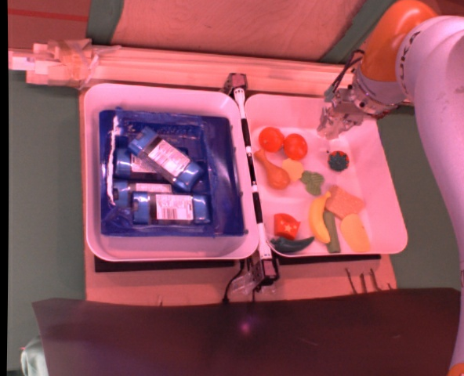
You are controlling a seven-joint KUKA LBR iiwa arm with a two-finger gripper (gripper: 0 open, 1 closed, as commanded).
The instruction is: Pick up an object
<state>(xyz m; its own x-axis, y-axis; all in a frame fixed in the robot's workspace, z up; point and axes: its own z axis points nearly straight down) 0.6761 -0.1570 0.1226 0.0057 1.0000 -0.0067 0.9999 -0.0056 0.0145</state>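
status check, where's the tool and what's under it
Tool over far end of right bin, nothing seen between its fingers. Toy food heaped below; nearest the two red tomatoes and small dark green piece. Nothing blocking.

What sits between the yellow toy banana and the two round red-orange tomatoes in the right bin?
In the camera view, a pale yellow toy piece and a small green broccoli-like piece lie between the yellow toy banana and the two round red-orange tomatoes.

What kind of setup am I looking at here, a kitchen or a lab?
Most likely a robotics lab pick-test bench, not a kitchen: two white bins side by side, toy food in the right one, bottles in a blue tray in the left, gripper above.
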